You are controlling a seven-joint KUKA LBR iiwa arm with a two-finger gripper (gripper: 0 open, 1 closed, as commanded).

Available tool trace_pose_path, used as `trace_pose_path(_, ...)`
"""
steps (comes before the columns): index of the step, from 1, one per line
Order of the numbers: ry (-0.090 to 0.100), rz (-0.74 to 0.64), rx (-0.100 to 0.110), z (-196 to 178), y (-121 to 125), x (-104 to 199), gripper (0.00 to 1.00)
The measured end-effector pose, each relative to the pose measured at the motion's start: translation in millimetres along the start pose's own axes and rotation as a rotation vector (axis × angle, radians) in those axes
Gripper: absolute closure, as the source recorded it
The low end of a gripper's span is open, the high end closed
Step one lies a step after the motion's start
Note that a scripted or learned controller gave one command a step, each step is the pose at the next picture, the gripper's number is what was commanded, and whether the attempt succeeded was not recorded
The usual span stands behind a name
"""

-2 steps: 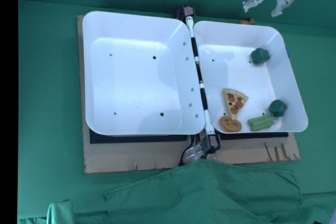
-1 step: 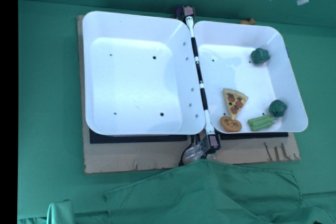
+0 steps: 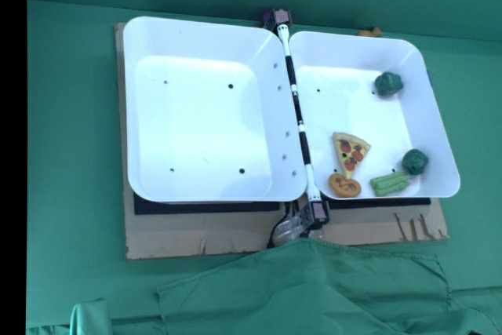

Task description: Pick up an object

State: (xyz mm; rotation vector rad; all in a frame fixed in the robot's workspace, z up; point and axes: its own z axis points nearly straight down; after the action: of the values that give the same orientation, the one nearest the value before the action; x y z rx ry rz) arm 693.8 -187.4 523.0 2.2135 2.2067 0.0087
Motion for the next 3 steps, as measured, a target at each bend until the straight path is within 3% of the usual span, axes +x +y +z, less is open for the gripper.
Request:
trace_pose_path(1, 0.007, 0.003, 0.022, 91, -38, 0, 0.0)
trace_pose_path(2, 0.004, 0.0, 0.007, 56, -53, 9, 0.0)
trace_pose_path(3, 0.002, -0.002, 0.0, -18, -36, 1, 0.0)
